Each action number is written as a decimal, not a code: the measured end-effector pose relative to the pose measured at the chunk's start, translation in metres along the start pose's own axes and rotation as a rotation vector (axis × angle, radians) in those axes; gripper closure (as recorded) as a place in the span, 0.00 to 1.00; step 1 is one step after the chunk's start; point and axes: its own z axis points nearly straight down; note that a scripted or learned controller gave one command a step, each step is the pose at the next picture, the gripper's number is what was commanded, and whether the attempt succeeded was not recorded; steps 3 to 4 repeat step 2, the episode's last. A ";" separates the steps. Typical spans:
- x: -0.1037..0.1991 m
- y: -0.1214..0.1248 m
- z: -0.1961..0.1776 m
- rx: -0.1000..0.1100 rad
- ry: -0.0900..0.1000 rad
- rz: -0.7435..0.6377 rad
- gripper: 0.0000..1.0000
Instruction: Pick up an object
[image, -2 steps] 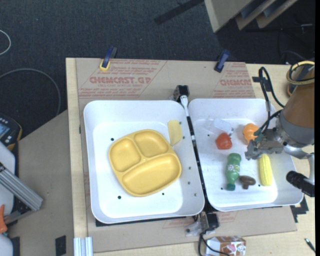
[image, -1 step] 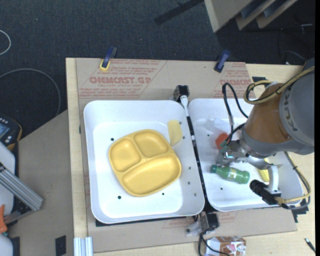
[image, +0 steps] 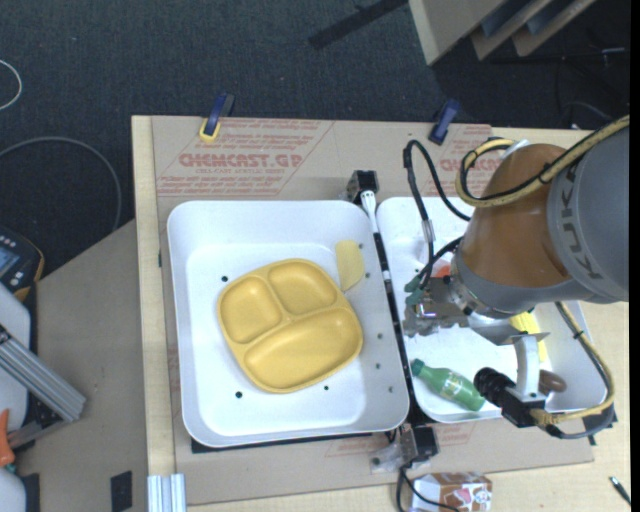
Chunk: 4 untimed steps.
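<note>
Camera view: we find the gripper low over the right bin's left edge, grip state we cannot tell, likely lining up on the green bottle near the front edge.

1. Two white bins are sitting side by side on the bench, the left bin and the right bin.
2. A brown board printed with red lettering is lying under them.
3. Two blue-handled clamps are gripping the board's far edge.
4. Dark carpet is showing beyond.
</note>
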 end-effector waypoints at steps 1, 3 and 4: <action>0.066 0.003 -0.112 -0.007 0.000 -0.001 1.00; 0.114 0.004 -0.226 -0.008 0.001 0.002 1.00; 0.114 0.004 -0.226 -0.008 0.001 0.002 1.00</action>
